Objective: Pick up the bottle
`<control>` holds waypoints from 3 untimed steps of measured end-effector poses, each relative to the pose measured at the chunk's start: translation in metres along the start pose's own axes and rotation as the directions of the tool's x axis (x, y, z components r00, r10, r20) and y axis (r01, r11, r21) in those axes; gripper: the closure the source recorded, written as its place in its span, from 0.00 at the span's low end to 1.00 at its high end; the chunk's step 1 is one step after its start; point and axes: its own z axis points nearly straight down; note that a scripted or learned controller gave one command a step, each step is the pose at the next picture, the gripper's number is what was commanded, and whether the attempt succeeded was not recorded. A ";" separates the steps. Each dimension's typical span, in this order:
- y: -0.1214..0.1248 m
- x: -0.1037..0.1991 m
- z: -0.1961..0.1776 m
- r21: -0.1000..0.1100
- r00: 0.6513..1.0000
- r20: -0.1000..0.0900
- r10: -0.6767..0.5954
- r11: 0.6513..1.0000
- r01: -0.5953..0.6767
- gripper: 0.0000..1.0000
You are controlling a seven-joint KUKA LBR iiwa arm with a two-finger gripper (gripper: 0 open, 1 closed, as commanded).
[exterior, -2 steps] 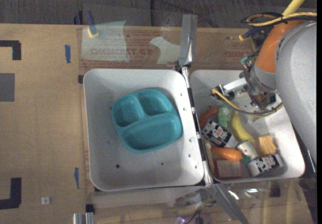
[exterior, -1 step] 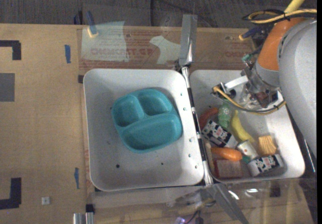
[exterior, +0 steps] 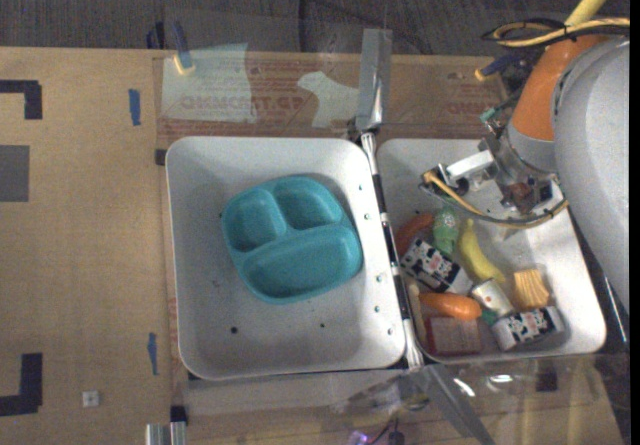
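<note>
A small white bottle (exterior: 489, 294) with a green end lies in the right bin (exterior: 590, 328), near its front, between an orange carrot (exterior: 452, 306) and a black-and-white carton (exterior: 527, 327). The arm reaches in from the right, and its gripper (exterior: 508, 195) hangs over the far half of that bin, behind the banana (exterior: 477, 253) and well back from the bottle. Nothing shows in the gripper. Cables and the wrist body cover its tip.
The right bin also holds a second black-and-white carton (exterior: 432, 264), a green piece (exterior: 445, 231), a cheese wedge (exterior: 532, 287) and a brown block (exterior: 456, 335). A teal divided plate (exterior: 290, 237) lies in the left bin (exterior: 200, 333). The arm's grey body looms at the right.
</note>
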 end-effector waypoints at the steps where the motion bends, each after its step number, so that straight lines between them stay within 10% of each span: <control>1: 0.011 0.008 0.012 0.003 0.986 -0.003 0.167 0.986 -0.167 0.00; 2: 0.011 0.009 0.000 0.002 0.987 -0.001 0.162 0.987 -0.162 1.00; 3: 0.011 0.009 0.000 0.002 0.987 0.000 0.162 0.987 -0.162 0.00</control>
